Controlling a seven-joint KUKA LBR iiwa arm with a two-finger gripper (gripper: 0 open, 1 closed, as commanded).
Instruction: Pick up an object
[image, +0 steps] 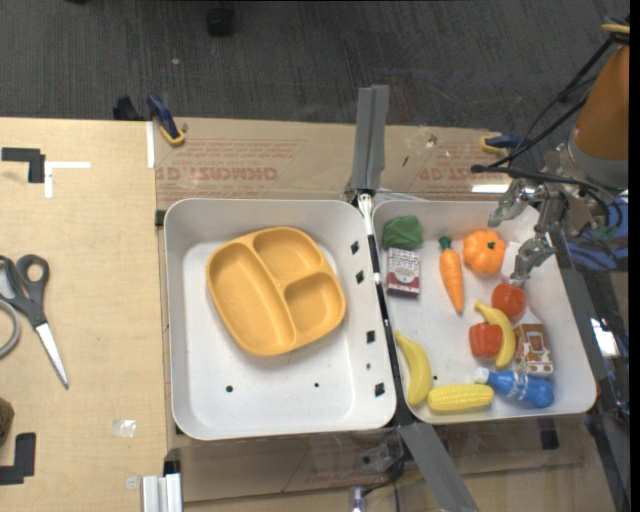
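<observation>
Camera view, arm: you see it enter from the right, its gripper (527, 228) hanging over the far right part of the right bin (575, 300).
Jaws: you can see the two fingers spread apart with nothing between them, so they are released.
Candidates: you have a pumpkin (483, 252) just left of the fingers and a tomato (508, 299) just near of them, with a carrot (452, 276) a little further left.
Other items: a green vegetable (403, 231), a small carton (403, 271), two bananas (414, 366) (499, 330), a corn cob (460, 398), a red pepper (484, 340), a brown packet (532, 349) and a blue toy (527, 389) fill the rest of that bin.
Left bin: a yellow divided plate (276, 289) lies in the left bin (180, 330), well apart from the arm.
Risk, crowding: you should expect the fingers to land on two pieces at once, since the tomato touches a banana and the pepper.
Risk, shape: round smooth pieces may squirt out as the jaws close.
Risk, wall: a descent this close to the right rim may clip it.
</observation>
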